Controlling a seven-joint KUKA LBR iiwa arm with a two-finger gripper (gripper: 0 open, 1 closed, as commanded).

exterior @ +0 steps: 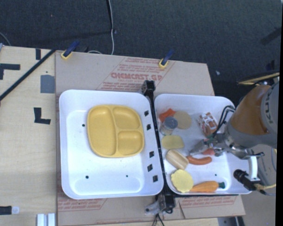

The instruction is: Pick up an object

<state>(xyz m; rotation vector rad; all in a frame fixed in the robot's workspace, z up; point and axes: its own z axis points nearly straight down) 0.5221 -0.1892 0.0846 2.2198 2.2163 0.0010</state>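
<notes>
The right bin (225, 103) holds several toy foods: a red sausage (199, 160), a hot dog bun (177, 159), a carrot (206, 186), a yellow round piece (182, 180), a pale yellow piece (173, 142), a tan cookie (183, 120), a red-and-grey piece (167, 117) and a small printed packet (207, 123). My gripper (205, 149) is low in this bin, its tips just above the sausage and right of the pale yellow piece. Nothing shows between its fingers.
The left bin (71, 145) carries a yellow divided plate (116, 130). A black divider (152, 138) with clips runs between the bins. Both stand on a cardboard sheet (129, 77) held by blue-yellow clamps. The arm's grey body (252, 123) covers the right bin's right side.
</notes>
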